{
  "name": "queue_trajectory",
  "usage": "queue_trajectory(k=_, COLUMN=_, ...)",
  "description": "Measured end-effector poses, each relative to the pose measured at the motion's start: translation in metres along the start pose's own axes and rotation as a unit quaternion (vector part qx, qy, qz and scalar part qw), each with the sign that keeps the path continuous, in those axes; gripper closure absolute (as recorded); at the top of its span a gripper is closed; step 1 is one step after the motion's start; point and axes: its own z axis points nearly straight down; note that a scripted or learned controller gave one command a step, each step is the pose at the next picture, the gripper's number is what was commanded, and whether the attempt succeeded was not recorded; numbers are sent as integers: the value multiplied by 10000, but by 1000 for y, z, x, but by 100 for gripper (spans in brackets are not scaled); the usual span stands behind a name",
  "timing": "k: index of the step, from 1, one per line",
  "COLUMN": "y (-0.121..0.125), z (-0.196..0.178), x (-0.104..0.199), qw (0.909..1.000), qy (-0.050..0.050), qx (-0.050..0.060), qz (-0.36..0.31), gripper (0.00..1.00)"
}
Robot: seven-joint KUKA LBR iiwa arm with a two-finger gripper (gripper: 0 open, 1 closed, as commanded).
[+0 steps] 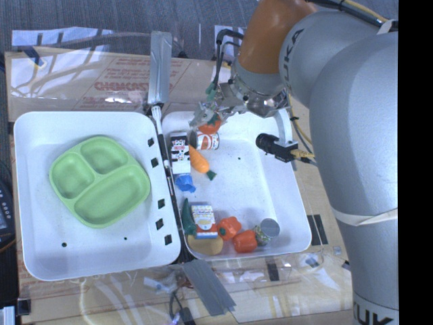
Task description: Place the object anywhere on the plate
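Over the far-left corner of the right bin, the gripper is lowered among a cluster of small items, close above a small red-and-white can and something orange-red just beside it. Whether the pincer is open, closed or gripping anything cannot be told, since the wrist and the clutter hide it. Which object is meant by the task cannot be fixed with certainty; judging by where the arm is placed, the can or its orange-red neighbour is the likely target, and both are seen lying in the right bin. A carrot, a black-and-white carton and a blue piece are lined along that bin's left edge, and more toy food is gathered at its near-left corner. The green plate, divided into three compartments, is set in the middle of the left bin, and nothing is seen on it. By this reckoning the task is at its start: the pick is not confirmed, and the carry across the divider and the release onto the plate are left.
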Motion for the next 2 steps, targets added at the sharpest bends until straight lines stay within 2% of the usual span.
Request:
queue_trajectory(k=1, y=0, z=0, x=0, qw=10000, qy=1, qx=-1, qz=0, gripper=0)
queue_trajectory(k=2, y=-34, z=21, x=61, qw=9918, qy=4, qx=8, qz=-1282, gripper=0)
